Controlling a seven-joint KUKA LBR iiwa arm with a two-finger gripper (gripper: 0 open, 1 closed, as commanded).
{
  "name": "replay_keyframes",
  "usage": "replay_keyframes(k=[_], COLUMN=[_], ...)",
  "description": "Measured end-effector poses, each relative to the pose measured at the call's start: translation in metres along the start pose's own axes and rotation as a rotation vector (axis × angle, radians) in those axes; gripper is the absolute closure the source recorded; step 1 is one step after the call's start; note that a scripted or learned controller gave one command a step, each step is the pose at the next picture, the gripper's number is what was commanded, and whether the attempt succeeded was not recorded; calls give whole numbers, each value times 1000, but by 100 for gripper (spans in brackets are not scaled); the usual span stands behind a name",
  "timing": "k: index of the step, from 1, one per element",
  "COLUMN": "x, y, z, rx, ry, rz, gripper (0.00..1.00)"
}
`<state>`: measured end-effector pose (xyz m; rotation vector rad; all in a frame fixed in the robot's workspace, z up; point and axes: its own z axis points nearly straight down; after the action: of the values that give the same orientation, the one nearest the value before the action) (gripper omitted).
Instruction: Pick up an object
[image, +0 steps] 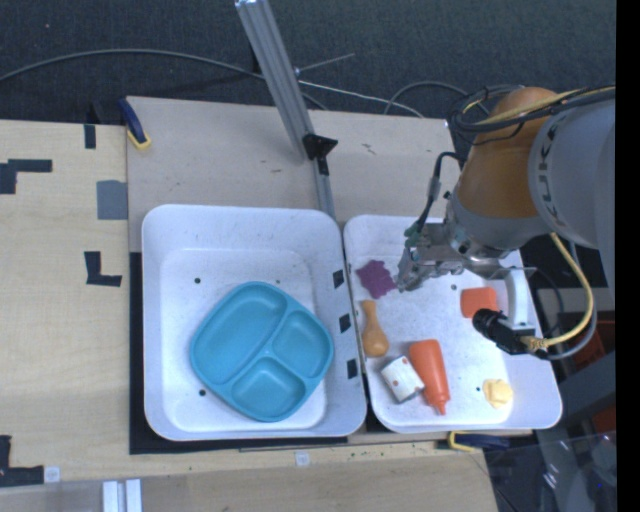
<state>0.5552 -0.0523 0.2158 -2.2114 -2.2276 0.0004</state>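
Dark carpet with loose cables frames the top of the shot, and below it sits the pale wooden bench (230, 170) with a slanted metal post (285, 85) rising from its far side. Two shallow white bins lie side by side on it: the left bin (165, 300) holds a blue divided plate (262, 350), sitting toward the near right of that bin. Over to the right bin (540, 400) now, where the action is. The grey arm (570, 170), orange band and all, reaches in from the right and hangs over the far half of this bin, and the gripper (412, 275) is low, tips pointing down just right of a small purple piece (374, 277) that lies close to the bin's left wall. Nothing is visible between the fingers; whether they are spread or pressed together, I cannot tell from this angle, since the wrist body crowds the view. The purple piece sits just beside the tips, not clearly touching. An orange-red block (479, 300) lies right of the gripper, partly under the arm's cabling. Toward the near side, a tan bottle-shaped toy (373, 332) lies along the left wall, a small white item (401, 379) is just below it, an orange carrot-like toy (433, 372) lies next to that, touching or nearly so, and a little yellow thing (497, 392) rests near the right corner, apart from the rest.
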Motion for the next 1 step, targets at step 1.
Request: replay_keyframes(k=[1], x=[50], y=[4], z=[-8], rx=[-1], ry=[0], rz=[0], gripper=[100])
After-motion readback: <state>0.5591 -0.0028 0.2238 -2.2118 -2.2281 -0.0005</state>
